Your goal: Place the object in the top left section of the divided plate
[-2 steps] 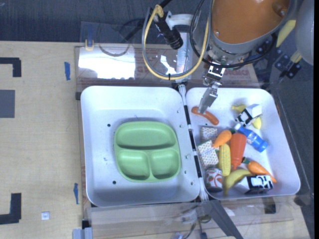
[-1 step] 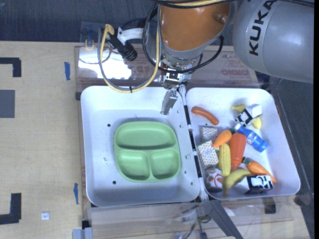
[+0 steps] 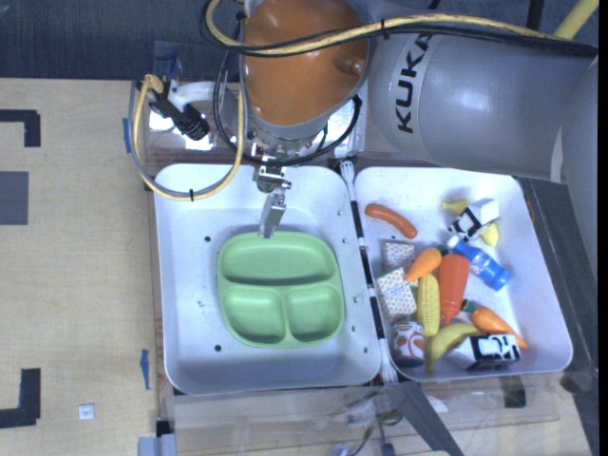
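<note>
Hovering at the far rim of the divided plate [image 3: 279, 288] in the left bin [image 3: 185, 255], the gripper [image 3: 273, 218] carries nothing visible. Candidate objects sit in the right bin [image 3: 537, 255]; a release now probably delivers nothing.

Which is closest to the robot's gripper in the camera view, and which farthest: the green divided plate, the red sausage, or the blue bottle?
Measured from the gripper:
1. Green divided plate, in the left bin, directly beneath the gripper.
2. Red sausage, near the top left of the right bin.
3. Blue bottle, further right in the right bin, among the other toys.
</note>
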You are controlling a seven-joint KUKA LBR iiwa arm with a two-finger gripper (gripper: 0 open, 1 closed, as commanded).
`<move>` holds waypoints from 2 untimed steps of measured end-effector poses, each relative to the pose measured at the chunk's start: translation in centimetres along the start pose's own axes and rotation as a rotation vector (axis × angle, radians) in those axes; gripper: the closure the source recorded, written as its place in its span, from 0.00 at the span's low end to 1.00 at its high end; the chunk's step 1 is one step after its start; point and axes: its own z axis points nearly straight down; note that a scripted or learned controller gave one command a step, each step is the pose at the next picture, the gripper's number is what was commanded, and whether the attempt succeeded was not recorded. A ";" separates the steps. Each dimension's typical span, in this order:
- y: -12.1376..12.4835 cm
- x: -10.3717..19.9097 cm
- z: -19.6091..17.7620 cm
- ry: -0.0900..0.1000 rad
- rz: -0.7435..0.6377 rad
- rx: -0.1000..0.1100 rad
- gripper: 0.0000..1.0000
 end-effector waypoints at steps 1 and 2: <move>-2.1 -3.2 8.5 0.012 0.045 0.005 0.00; 5.4 -4.6 2.6 0.003 0.222 0.001 0.00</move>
